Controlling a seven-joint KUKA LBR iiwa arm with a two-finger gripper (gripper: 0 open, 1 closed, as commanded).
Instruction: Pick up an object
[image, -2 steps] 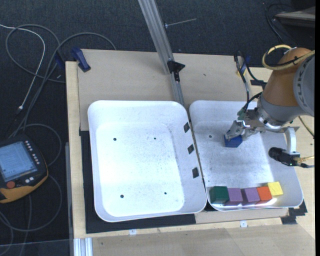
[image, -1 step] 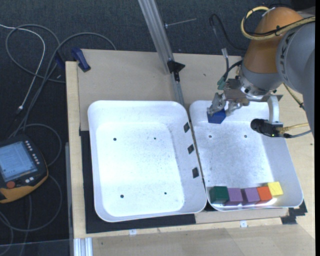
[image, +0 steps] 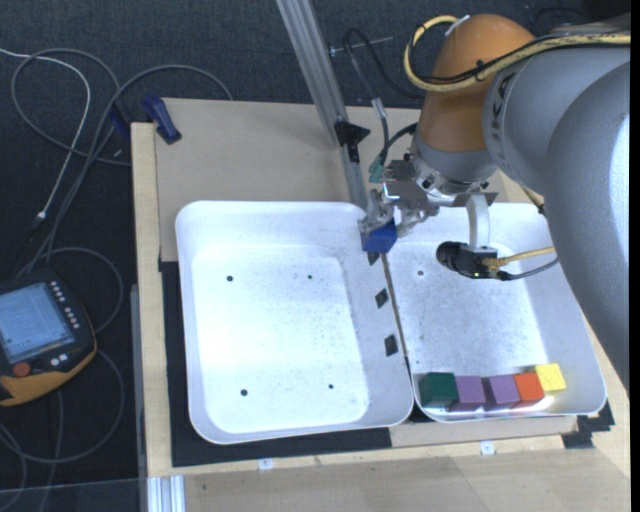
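**Gripper at bin divide with blue block at its tip; remaining blocks lie lower right**

The gripper (image: 380, 232) sits just above centre frame, over the seam where the left bin (image: 200, 225) and right bin (image: 585, 385) meet. A small blue block (image: 379, 239) shows at its tip, apparently pinched between the fingers and raised above the rims. I judge it held, though the fingers are small in the camera view and the contact is not sharply resolved.

A row of blocks lies against the lower wall of the right bin: green block (image: 437, 387), purple block (image: 469, 390), a second purple block (image: 501, 389), orange block (image: 529, 385), yellow block (image: 551, 377). They touch side by side, the row running left to right and rising slightly toward the yellow end. This row lies well apart from the gripper, down and to the right.

Judgement: if the grasp is sound, the pick is largely accomplished. The risk is the block slipping from a shallow pinch over the divide.
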